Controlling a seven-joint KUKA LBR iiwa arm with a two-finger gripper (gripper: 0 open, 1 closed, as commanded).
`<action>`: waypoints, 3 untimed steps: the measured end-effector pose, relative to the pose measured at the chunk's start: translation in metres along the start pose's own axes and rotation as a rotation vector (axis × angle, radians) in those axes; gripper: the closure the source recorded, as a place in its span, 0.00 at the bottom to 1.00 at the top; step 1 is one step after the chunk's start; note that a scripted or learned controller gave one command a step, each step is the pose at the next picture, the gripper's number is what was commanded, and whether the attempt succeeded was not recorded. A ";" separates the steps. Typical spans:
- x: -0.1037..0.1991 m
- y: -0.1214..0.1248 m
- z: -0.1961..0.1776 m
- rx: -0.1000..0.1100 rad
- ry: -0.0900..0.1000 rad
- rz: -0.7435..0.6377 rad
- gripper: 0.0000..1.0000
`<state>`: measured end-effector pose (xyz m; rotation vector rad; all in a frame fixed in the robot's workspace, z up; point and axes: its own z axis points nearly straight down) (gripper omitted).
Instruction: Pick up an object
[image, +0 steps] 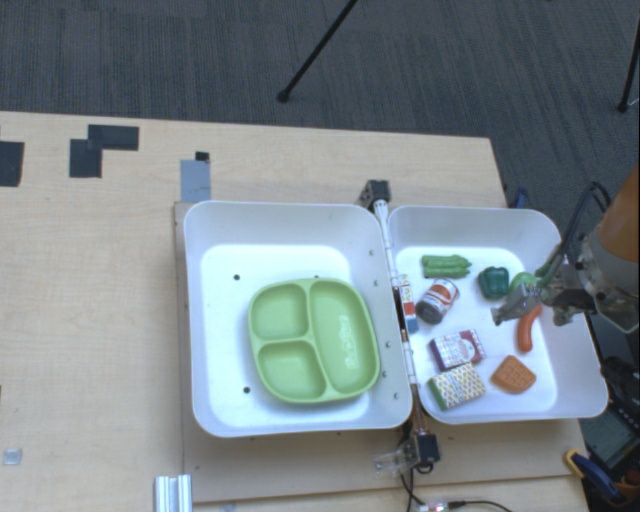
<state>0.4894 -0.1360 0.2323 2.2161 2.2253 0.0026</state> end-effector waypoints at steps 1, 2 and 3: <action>0.014 -0.003 0.118 0.003 0.001 0.002 0.00; 0.014 -0.001 0.107 -0.003 0.000 0.002 1.00; 0.014 -0.001 0.107 -0.003 0.000 0.001 0.00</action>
